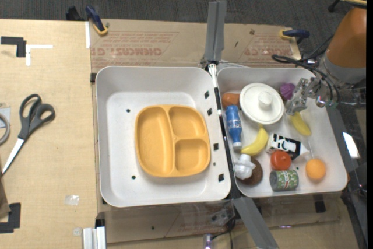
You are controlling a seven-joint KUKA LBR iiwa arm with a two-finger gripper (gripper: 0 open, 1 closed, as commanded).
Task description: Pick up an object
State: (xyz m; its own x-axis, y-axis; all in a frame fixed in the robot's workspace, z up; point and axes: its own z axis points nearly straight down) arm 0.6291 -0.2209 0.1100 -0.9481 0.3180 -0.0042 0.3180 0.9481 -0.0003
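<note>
Objects: I see the right bin [334, 125] crowded; white lid [261, 103] centre, banana [256, 143] at its 6 o'clock, orange [315, 169] at 4
Gripper [301, 96]: at lid's 3 o'clock; grip state, I cannot tell
Left bin [111, 125]: yellow tray [172, 140]

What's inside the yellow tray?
The yellow tray, in the left bin, has three compartments with nothing visible in them. The bin floor beneath it is covered.
</note>
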